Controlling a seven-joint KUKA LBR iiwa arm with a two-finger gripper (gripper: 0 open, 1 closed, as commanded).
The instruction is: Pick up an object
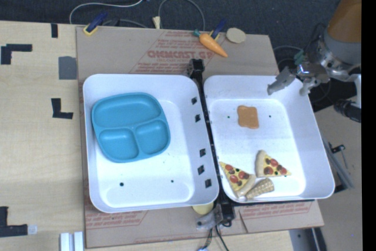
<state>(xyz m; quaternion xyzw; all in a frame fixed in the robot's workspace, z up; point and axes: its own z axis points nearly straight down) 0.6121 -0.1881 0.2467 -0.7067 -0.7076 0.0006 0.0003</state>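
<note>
The tool (292, 80) hangs over the far right corner of the right bin (311, 126), its two grey fingers spread apart and released, with nothing between them. Behind it the arm (343, 26) rises toward the upper right, the orange band above the wrist tilted slightly.

Nearest in the right bin lies a toast slice (248, 117), flat, well apart from the tool. Toward the near edge sit two pizza slices: one (271, 166) with its tip pointing up-left, the other (235, 176) with its long axis running diagonally. Touching it is what seems a waffle cone (260, 187), though it is small.

The left bin (106, 185) holds a blue divided plate (130, 126). Beyond the bins, a toy carrot (212, 44) rests on the desk (35, 144), pointing right.
</note>
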